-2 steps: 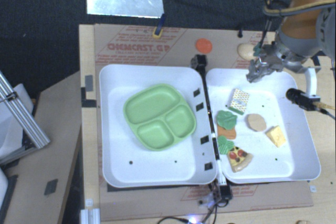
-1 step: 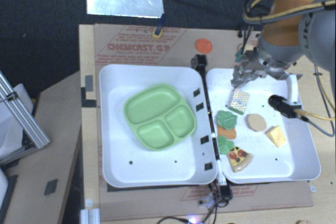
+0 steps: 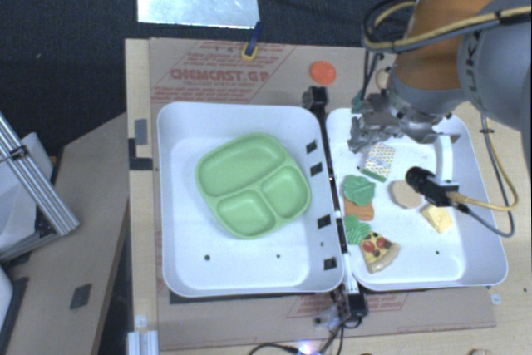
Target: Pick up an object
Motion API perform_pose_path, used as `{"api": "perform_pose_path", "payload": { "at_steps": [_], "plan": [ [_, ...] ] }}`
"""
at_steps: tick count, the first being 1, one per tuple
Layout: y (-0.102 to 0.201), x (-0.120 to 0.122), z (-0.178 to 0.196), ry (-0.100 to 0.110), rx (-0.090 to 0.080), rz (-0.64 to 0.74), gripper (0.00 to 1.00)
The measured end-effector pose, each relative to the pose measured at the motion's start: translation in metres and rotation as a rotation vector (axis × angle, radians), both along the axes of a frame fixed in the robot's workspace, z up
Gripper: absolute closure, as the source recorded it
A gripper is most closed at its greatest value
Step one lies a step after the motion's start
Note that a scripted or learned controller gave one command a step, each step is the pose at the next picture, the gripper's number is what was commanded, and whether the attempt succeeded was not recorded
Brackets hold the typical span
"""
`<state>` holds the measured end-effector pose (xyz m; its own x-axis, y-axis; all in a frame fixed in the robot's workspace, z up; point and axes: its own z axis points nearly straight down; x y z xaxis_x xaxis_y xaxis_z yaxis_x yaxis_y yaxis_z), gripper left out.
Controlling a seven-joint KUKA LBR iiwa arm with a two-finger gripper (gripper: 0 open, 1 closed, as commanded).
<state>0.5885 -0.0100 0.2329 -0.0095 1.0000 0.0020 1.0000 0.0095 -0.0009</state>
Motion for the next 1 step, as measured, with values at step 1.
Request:
{"api": "perform_pose_path", "payload": {
  "at_steps": [1],
  "plan": [
    [0.0403, -0.0301, -0.0072, 0.002, 0.000, -0.001, 1.00]
  ]
}}
